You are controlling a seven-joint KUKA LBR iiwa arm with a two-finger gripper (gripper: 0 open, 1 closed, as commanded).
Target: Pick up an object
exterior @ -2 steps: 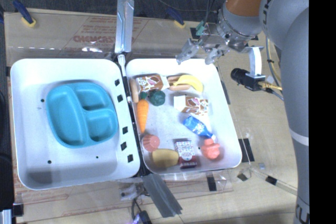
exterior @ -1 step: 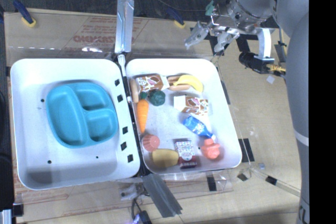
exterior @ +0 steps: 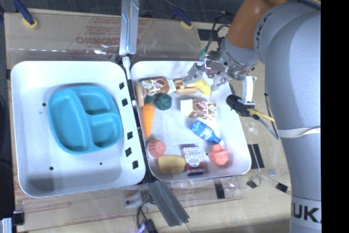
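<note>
Glossy white plastic bins [exterior: 71,185], smooth matt blue plastic tray [exterior: 84,117], glossy grey arm [exterior: 289,52]

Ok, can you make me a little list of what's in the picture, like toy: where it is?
left bin: holds a blue divided tray
right bin: holds the toy food
carrot: by the bin's left wall
banana: far end, just under the gripper
blue packet: middle
potato: near edge
arm: reaching in from the right

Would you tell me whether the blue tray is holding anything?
Empty: the blue tray in the left bin shows bare compartments.
</note>
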